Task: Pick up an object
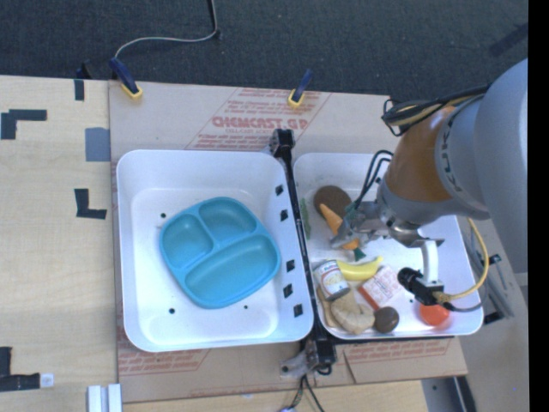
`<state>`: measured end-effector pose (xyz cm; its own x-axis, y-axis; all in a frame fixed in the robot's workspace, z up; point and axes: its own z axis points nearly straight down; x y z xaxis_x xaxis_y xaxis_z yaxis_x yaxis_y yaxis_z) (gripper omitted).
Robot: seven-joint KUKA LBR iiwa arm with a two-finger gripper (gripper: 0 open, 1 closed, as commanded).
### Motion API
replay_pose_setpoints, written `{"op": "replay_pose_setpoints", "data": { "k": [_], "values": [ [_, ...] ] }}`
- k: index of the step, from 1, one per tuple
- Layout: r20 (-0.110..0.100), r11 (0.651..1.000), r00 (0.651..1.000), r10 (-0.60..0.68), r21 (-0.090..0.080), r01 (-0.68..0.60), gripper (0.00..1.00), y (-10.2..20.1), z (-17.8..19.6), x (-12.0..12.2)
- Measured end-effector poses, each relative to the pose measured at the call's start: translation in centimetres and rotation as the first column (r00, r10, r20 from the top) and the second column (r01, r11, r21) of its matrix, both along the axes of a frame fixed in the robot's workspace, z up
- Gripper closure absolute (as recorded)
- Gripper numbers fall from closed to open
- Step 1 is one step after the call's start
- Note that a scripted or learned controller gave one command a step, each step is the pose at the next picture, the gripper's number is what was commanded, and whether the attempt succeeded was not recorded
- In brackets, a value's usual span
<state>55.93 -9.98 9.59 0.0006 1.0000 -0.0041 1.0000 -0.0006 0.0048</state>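
Note:
In the right bin (446,329) lie several toy foods: a brown oval piece (330,199), an orange carrot-like piece (332,217), a yellow banana (358,269), a small can (330,279), a red-and-white packet (378,288), a tan cookie (351,315), a dark brown ball (386,319) and a red-orange tomato (436,315). My gripper (353,232) hangs low over the bin's middle, just right of the carrot piece and above the banana. Its fingers are too small and cluttered to read.
The left bin (137,230) holds a blue divided plate (220,250). A black divider clamp (283,142) sits between the bins. The arm's grey body and orange band (420,166) cover the right bin's far right part. Yellow clamps (127,82) hold the cardboard.

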Motion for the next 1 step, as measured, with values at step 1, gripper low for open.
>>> {"op": "replay_pose_setpoints", "data": {
  "k": [1],
  "values": [
    [-0.004, 1.0, 1.0, 0.003, 0.005, -0.003, 1.0, 6.81, 8.88, 1.88]
  ]
}}
